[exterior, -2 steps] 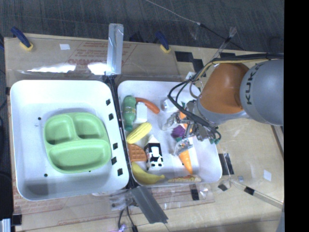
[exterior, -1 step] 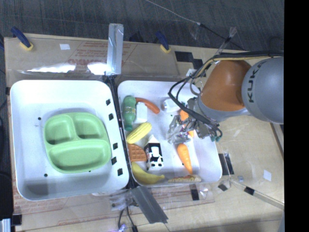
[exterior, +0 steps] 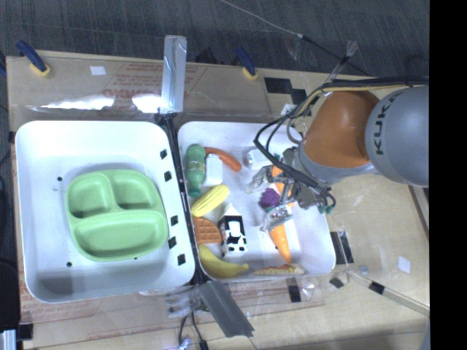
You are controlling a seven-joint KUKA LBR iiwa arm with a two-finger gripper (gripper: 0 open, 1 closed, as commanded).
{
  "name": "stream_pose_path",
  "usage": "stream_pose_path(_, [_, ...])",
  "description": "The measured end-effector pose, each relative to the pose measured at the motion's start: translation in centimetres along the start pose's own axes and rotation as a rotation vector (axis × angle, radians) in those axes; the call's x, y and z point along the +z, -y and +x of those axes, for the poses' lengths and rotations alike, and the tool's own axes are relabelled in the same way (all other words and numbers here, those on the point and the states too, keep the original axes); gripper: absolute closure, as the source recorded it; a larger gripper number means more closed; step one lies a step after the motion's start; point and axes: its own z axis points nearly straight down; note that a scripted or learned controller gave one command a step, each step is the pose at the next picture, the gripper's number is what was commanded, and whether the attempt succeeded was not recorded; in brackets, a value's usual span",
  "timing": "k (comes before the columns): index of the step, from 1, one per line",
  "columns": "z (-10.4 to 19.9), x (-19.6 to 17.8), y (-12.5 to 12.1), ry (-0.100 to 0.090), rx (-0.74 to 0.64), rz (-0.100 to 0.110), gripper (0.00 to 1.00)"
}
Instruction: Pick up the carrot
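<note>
We see the arm [exterior: 365,133] reaching in from the right over the right bin [exterior: 321,250]. Its orange band sits above the wrist, with black cables looping across it. The gripper [exterior: 281,208] hangs low over the right half of this bin. We cannot tell how it stands, since wrist and cables hide most of it.

The carrot [exterior: 281,240] lies directly below the gripper in the view, thick end toward the gripper and tip pointing to the near bin wall. Its top touches or sits just under the gripper; we cannot tell which. We do not see it held.

A purple item [exterior: 271,195] lies just left of the gripper, partly under the cables. A second orange piece [exterior: 278,171] shows above it, close to the wrist; we cannot identify it.

Further left of the gripper we see a black-and-white carton [exterior: 233,235], a corn cob [exterior: 209,199] and a waffle [exterior: 207,232]. A banana [exterior: 221,264] lies at the near left corner of the bin. A green vegetable [exterior: 195,168] stands along the left wall, with a white block [exterior: 214,170] beside it and a red pepper [exterior: 225,158] beyond the block. A thin tan strip [exterior: 279,270] lies along the near wall, below the carrot tip.

Well to the left of the gripper sits the left bin [exterior: 36,195]. It holds a green divided tray [exterior: 117,214].
</note>
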Motion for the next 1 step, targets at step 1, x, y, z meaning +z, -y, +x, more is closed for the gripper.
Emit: stream_pose_path(1, [3.13, 1.11, 0.6, 0.0, 0.437, -0.001, 0.0])
